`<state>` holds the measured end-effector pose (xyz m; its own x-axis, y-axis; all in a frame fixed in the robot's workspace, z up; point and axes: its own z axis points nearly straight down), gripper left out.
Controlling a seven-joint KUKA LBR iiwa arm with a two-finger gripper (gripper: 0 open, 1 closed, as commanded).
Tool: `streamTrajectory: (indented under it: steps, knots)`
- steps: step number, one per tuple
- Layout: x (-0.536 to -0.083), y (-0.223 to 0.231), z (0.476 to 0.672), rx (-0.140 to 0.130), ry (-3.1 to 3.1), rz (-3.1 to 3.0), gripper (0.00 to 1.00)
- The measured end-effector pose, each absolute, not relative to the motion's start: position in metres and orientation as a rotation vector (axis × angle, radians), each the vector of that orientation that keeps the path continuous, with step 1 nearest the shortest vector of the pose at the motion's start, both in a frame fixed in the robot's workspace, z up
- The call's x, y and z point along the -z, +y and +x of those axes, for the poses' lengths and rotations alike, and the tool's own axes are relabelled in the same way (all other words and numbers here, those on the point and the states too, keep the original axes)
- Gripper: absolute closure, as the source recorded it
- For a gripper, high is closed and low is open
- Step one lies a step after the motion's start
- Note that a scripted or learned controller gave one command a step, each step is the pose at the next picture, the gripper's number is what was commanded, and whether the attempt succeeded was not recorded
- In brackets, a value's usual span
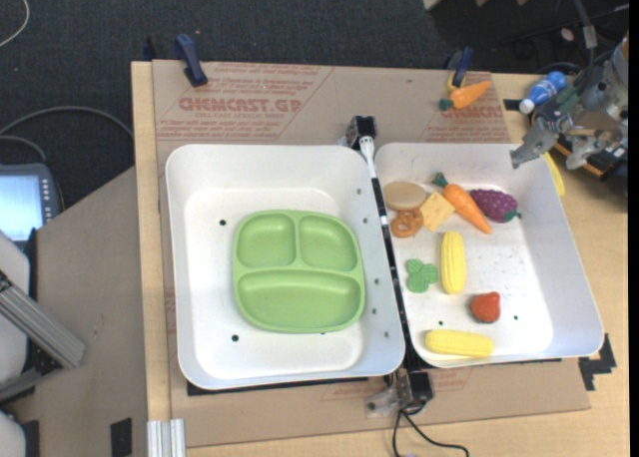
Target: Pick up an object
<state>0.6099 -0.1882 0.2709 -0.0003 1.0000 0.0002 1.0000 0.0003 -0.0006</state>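
**A:** Camera view check. Gripper (529, 151) sits at the upper right edge of the right bin (559, 275), over the rim. Can't tell how it's set, too small and cluttered up there. Nothing visibly held.

**B:** So the grasp isn't started. What's nearest?

**A:** Purple grapes (494, 204), just left and below the gripper, touching the carrot (464, 206). Carrot lies diagonal, green top toward the bin's back. Left of it: a yellow cheese wedge (437, 212), a brown round piece (405, 194), a pretzel (405, 225), all bunched near the divider.

**B:** Crowded. Any isolated target?

**A:** Yes. Upright corn cob (453, 261) in mid-bin, broccoli (420, 275) just beside it. Red tomato-like piece (485, 307) stands apart. A 2nd corn cob (459, 344) lies along the front wall.

**B:** My pick would be the tomato piece: clear on all sides, small, rounded. Come straight down, centre over it, close across the narrow width.

**A:** Agreed. Grapes are closer but bumpy and touching the carrot, so there's a risk of a 2-object pinch or a slip. Front corn is too close to the wall for finger clearance.

**B:** Left bin?

**A:** 1 green divided plate (298, 270), flat, 3 compartments. Poor grasp target.
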Motion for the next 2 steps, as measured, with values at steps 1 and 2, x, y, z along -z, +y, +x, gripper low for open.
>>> streamTrajectory:
  steps: [1,2]
  knots:
    - [-0.083,-0.218,0.593,0.006,-2.211,-2.207,0.00]
    - [-0.083,-0.179,0.663,-0.036,-2.223,-2.194,0.00]
